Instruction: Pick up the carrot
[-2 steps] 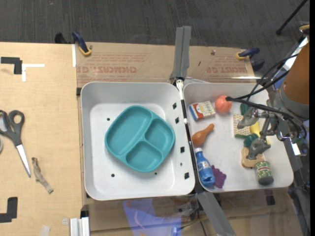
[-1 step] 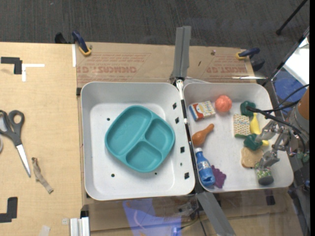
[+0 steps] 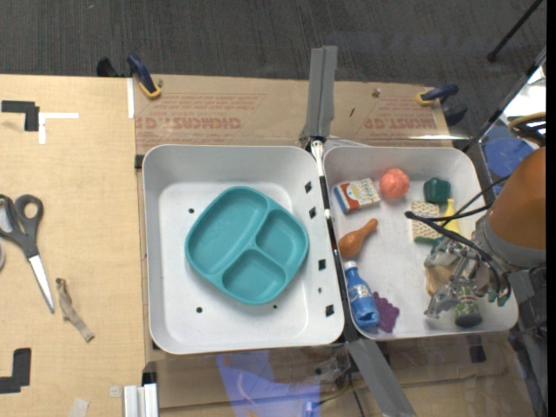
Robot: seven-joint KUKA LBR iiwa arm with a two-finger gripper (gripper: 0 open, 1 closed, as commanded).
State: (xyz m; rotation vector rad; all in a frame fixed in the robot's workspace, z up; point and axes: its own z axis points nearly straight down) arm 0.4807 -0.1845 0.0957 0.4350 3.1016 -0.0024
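Targeting carrot (image 3: 357,236): lying near the right bin (image 3: 408,156) left wall, just above the blue bottle (image 3: 357,295). Likely light, stiff, slick plastic; grab across the fat middle. Gripper (image 3: 453,285) state: cannot tell.

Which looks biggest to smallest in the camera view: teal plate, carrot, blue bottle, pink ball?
1. teal plate, by far the largest.
2. blue bottle and carrot: similar length, too close to rank.
3. pink ball, the smallest.
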